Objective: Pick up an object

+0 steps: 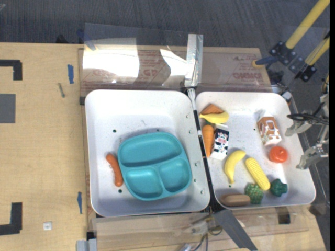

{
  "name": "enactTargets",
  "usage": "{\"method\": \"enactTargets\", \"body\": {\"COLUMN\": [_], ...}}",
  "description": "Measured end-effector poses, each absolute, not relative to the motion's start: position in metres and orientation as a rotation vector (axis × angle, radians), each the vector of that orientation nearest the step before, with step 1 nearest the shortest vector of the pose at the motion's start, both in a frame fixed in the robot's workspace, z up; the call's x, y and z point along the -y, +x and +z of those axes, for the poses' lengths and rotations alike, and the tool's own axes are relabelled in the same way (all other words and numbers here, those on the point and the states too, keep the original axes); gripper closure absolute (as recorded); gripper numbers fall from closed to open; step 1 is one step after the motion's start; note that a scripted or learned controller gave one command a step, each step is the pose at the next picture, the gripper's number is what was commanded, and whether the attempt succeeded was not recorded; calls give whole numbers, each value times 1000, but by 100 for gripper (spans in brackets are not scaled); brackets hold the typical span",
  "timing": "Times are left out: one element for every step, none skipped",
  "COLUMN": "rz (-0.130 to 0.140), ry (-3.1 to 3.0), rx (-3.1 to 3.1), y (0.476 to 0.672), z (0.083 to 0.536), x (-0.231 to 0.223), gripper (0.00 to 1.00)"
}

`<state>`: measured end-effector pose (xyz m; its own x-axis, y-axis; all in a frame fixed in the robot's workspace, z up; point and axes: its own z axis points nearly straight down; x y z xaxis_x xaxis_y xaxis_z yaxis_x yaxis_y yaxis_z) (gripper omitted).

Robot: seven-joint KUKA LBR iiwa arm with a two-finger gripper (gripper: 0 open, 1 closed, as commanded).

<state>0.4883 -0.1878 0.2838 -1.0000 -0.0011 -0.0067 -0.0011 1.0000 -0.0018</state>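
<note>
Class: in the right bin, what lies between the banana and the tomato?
In the camera view, the corn cob lies between the banana and the tomato, nearer the banana.

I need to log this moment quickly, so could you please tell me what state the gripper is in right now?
Gripper: at the right edge of the right bin, holding nothing; open or closed cannot be told.

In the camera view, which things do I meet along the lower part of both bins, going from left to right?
Orange sausage → teal divided plate → yellow banana → corn cob → dark green broccoli.
</note>
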Motion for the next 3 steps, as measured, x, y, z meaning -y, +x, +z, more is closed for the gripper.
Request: {"method": "enactTargets", "body": {"rz": [7, -3, 0], "ry": [-164, -140, 157], "rx": [-3145, -3124, -3123], "y": [480, 559, 524], "z": [107, 90, 90], "x": [190, 156, 96], "gripper": [0, 0, 0]}}
